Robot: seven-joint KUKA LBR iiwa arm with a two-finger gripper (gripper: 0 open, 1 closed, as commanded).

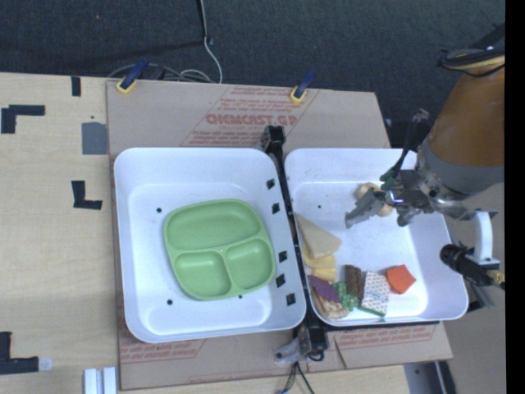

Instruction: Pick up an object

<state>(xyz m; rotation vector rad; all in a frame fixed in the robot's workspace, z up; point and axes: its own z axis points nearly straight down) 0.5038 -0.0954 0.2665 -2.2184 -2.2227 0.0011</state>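
My gripper (367, 203) hangs over the upper middle of the right bin (328, 167), coming in from the right below the orange-banded wrist. A small tan piece (365, 191) lies right by its tip; whether it is held is unclear. Loose objects lie lower in this bin: a pale yellow wedge (317, 240), a yellow block (322, 266), a purple item (321, 289), a brown bar (354, 281), a patterned white packet (376, 291) and an orange block (400, 279). The gripper is above and apart from that pile.
The left bin (131, 220) holds a green divided plate (219, 249). A black divider strip (281, 212) runs between the bins. Both bins rest on cardboard (238, 117) clipped to the bench. The arm's body (467, 138) covers the right bin's right edge.
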